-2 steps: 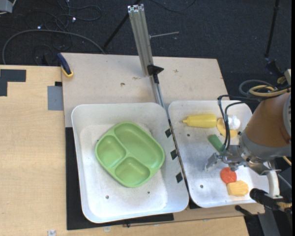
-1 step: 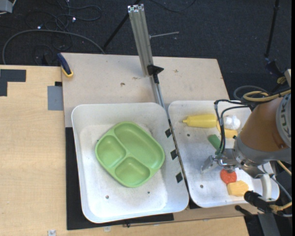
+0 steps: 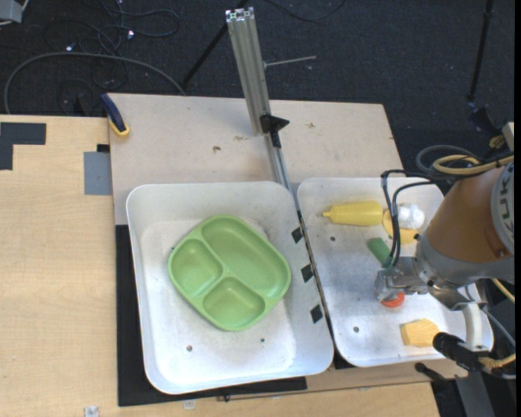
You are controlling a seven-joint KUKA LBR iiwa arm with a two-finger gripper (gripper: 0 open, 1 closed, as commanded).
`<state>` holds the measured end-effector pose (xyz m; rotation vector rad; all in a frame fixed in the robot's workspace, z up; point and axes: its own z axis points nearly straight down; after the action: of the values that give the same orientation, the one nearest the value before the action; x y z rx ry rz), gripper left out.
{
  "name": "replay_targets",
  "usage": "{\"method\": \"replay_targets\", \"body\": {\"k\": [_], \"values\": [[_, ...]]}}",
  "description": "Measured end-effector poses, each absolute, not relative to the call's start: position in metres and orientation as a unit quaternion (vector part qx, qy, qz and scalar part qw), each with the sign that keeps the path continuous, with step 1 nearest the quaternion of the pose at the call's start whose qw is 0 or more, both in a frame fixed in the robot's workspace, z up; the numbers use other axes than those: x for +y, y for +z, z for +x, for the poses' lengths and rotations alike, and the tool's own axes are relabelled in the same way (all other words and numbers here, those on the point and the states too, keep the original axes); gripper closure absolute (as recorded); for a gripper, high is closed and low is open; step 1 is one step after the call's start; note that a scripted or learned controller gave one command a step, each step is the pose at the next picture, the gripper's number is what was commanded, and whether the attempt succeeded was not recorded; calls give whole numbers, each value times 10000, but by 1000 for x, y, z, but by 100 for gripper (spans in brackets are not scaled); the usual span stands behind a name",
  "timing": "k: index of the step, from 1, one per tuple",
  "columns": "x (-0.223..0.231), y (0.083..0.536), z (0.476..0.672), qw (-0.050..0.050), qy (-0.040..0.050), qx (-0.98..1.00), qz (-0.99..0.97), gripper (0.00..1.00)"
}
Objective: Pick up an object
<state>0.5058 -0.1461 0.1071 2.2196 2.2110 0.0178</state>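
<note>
In the right bin (image 3: 352, 341), my gripper (image 3: 391, 287) sits over a red piece (image 3: 392, 300), grip unclear, nothing lifted yet.

bins (image 3: 156, 233) white | tray (image 3: 228, 271) light green | bottle (image 3: 356, 214) yellow | block (image 3: 419, 331) yellow-orange | stick (image 3: 379, 250) green | small piece (image 3: 392, 300) red-orange | arm (image 3: 464, 224) orange band | bench (image 3: 43, 259) pale wood
</note>
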Motion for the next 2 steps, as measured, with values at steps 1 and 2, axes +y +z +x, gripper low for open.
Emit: {"method": "replay_targets", "body": {"k": [1, 2], "values": [[-147, 169, 502, 9, 4, 7075, 7067, 100], [-147, 231, 499, 16, 10, 7077, 7065, 100]]}}
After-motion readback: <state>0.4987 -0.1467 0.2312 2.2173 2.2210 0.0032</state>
